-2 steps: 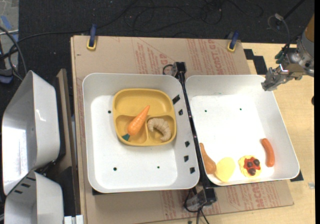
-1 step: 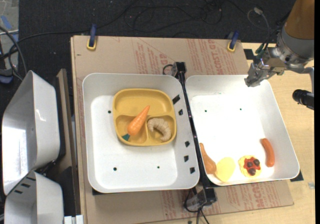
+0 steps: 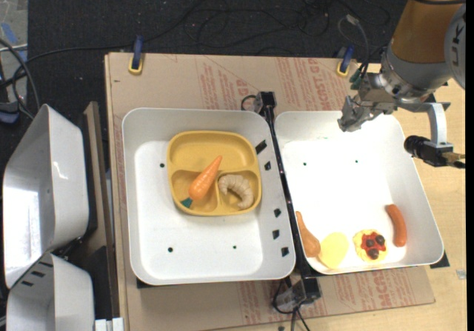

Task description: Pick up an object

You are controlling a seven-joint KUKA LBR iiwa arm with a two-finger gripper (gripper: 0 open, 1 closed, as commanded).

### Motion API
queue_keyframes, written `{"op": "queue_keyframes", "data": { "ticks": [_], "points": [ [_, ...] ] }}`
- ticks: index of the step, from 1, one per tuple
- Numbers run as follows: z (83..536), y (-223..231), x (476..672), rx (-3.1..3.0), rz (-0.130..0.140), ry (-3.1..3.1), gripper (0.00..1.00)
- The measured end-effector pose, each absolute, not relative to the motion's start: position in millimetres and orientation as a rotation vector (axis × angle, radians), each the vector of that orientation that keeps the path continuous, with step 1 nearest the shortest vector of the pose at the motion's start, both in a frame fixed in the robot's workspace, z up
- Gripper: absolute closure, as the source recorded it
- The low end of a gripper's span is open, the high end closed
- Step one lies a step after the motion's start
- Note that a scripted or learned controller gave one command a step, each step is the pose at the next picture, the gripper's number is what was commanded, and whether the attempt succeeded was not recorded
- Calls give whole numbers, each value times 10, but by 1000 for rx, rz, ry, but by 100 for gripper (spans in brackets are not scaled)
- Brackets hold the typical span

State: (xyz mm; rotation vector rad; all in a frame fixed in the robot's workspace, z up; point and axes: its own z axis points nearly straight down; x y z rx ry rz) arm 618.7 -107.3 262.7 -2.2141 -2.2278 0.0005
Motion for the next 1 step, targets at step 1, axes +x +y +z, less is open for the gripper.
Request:
{"op": "queue_keyframes", "data": {
  "ticks": [1],
  "points": [
    [2667,-587,6263,-2214,-2,-2230,100]
  ]
}}
